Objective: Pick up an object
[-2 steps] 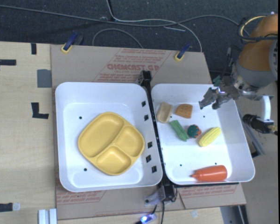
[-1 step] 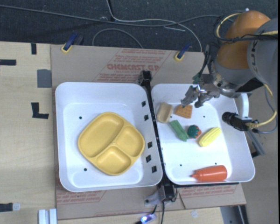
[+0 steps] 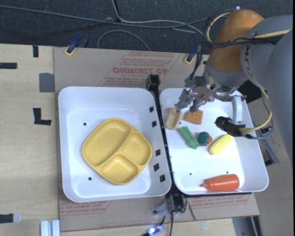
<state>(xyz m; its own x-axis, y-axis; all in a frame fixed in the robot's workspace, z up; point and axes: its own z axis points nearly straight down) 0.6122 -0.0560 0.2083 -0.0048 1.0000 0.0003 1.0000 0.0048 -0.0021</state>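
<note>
Over the camera view now: the grey arm with its orange band is reaching in from the right, and the gripper [image 3: 191, 101] is hanging over the far left corner of the right bin [image 3: 253, 168]. Its fingers [image 3: 182, 101] are standing spread apart, with nothing showing between them, so the gripper is carrying nothing. Just below the fingers, an orange cracker-like square [image 3: 193, 116] is lying on the bin floor, and a tan, bread-coloured piece [image 3: 172, 118] is sitting right beside it, close to the divider between the two bins. A green pickle-shaped toy [image 3: 189, 137] is lying at a slant a little nearer the camera, with a small round green-and-red piece [image 3: 203, 138] next to it and a yellow corn cob [image 3: 220, 144] just to the right of that. Down at the near edge, well apart from the rest, an orange-red carrot-like toy [image 3: 221, 183] is resting along the bin wall. Over in the left bin [image 3: 71, 102], a yellow divided plate [image 3: 117, 150] is lying flat in the middle. Both bins are sitting on a cardboard sheet [image 3: 132, 65] on the bench [image 3: 19, 132].
</note>
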